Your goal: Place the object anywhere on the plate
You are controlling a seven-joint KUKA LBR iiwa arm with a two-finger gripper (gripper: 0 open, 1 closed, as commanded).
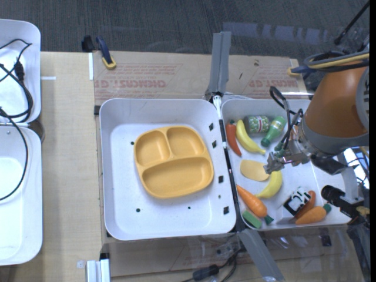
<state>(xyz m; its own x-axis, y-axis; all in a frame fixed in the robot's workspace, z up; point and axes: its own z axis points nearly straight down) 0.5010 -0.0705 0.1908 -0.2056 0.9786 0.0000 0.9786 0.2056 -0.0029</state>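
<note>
From the camera above, my tool (276, 163) hangs low over the right bin (317, 107), just beside a yellow banana (272, 184) and a pale yellow slice (254, 170); I cannot tell how far it is open or whether it grips anything. Around it lie a second banana (249, 140), a red pepper (234, 140), a green bottle (272, 131), a green can (257, 123) and two carrots (252, 200). The yellow sectioned plate (173, 161) sits bare in the left bin (117, 175) on the tabletop (64, 157).
</note>
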